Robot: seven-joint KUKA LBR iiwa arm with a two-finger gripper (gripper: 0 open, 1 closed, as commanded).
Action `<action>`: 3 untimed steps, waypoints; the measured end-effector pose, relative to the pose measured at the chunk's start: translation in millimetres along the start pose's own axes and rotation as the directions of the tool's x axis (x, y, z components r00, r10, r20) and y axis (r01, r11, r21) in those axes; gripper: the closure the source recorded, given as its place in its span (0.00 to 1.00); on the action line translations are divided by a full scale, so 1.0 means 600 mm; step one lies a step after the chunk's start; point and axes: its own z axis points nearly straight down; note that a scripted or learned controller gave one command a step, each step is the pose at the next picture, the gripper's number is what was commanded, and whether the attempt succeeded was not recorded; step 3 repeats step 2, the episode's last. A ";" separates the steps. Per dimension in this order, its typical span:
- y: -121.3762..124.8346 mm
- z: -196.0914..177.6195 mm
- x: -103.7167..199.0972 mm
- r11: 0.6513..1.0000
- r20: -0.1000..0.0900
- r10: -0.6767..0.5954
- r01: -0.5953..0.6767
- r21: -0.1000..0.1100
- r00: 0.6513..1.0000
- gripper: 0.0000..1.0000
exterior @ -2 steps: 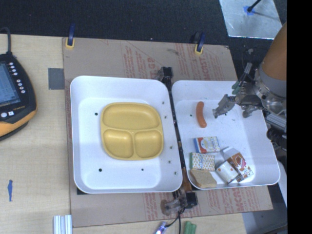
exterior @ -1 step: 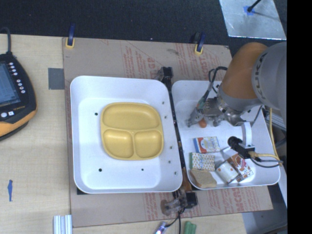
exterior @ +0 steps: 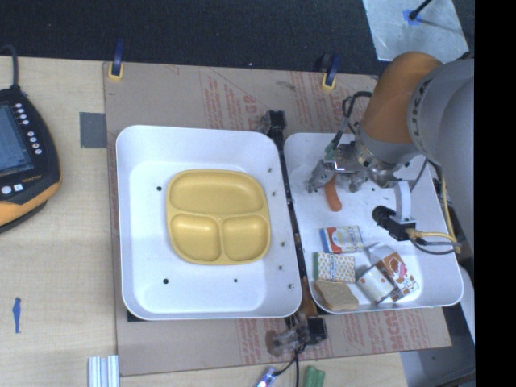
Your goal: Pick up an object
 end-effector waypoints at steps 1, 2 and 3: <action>0.000 -0.017 -0.002 1.000 0.002 -0.003 0.003 0.002 1.000 1.00; -0.012 -0.168 0.121 1.000 -0.001 -0.001 0.001 -0.001 1.000 1.00; -0.012 -0.168 0.121 1.000 -0.001 -0.001 0.001 -0.001 1.000 1.00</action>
